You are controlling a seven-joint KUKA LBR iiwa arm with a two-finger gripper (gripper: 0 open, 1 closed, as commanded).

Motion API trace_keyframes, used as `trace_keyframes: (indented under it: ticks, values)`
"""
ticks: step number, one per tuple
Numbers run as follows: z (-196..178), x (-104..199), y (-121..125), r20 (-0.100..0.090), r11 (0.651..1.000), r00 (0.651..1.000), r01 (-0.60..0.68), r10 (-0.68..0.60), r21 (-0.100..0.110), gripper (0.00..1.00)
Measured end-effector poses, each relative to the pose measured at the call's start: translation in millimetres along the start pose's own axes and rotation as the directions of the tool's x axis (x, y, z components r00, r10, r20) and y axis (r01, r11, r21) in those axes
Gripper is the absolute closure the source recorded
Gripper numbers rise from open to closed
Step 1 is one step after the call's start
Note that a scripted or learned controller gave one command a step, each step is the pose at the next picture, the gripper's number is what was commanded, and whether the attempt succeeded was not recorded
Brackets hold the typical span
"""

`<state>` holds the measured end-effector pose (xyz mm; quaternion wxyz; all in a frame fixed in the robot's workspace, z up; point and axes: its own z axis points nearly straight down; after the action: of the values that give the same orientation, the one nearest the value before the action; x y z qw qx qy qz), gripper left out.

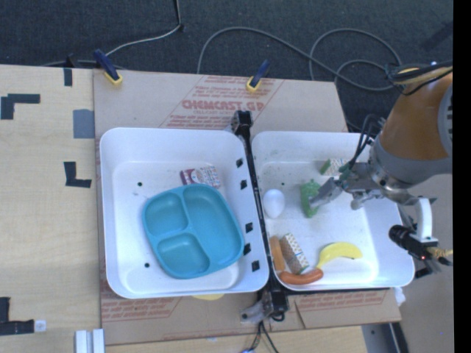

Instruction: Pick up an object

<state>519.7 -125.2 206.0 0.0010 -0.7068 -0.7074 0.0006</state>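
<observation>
Gripper (318,195) sits low in the right-hand white bin (383,274), reaching in from the right. Its tip overlaps a small green object (309,195), shape hard to read at this size. I cannot tell how the jaws stand, nor whether the green object is between them or merely under them. The two touch or overlap from my view; that is all I can log.

Other contents of the right bin: a white egg-shaped object (274,203) just left of the green one, hard against the dividing wall. A yellow banana-shaped toy (340,253) lies toward the near edge. A red-orange sausage-shaped toy (296,275) and a grey-brown ridged block (293,253) lie together in the near left corner, touching or nearly so. A small pale item (335,165) rests near the far wall.

Open floor in the right bin: the far left stretch and the right side beneath the arm.

Left-hand white bin (118,197): a blue three-compartment plastic plate (193,230) fills the middle and near side, with a small red-and-white packet (200,176) just beyond it.
</observation>
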Motion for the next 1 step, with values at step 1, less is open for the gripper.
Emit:
trace_keyframes:
  ticks: [1]
  values:
    - [119.3,22.6,46.1,0.001,1.0,1.0,0.001,-0.001,-0.007,0.0]
